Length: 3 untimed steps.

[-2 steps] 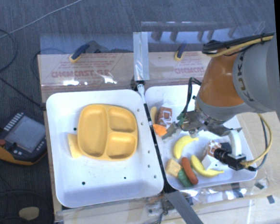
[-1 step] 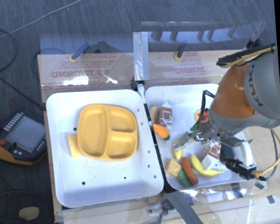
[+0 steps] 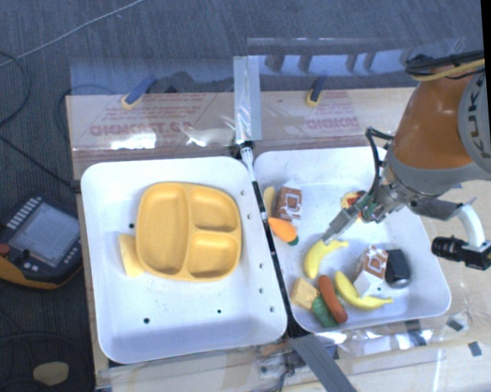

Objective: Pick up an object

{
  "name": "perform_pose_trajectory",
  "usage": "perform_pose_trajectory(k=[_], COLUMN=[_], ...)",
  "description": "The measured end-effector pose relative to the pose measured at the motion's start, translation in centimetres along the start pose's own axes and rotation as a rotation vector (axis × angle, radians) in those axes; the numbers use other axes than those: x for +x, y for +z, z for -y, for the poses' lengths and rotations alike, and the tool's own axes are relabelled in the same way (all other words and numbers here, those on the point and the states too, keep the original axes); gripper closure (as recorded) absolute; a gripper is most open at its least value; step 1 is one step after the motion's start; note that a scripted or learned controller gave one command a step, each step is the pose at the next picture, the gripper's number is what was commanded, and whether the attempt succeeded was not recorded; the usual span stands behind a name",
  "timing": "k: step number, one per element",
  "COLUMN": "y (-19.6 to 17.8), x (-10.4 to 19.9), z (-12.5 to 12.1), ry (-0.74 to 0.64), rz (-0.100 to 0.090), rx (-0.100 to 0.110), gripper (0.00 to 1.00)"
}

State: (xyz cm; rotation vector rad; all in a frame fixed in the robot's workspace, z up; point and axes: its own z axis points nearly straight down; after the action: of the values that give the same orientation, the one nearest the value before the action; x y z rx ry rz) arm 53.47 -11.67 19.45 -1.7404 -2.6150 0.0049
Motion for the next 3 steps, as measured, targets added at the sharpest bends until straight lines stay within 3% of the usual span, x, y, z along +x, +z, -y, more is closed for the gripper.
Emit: perform_pose_trajectory(k=[1, 2, 3], y=[8.7, 8.5, 5.6], x=[-4.0, -5.2, -4.5], z=[-6.7, -7.9, -11.5], ry=[-0.105, -0.303, -0.307], rz=[0.000, 0.002, 0.001], rx=[0.001, -0.002, -0.004], gripper=[0.00, 0.00, 0.00])
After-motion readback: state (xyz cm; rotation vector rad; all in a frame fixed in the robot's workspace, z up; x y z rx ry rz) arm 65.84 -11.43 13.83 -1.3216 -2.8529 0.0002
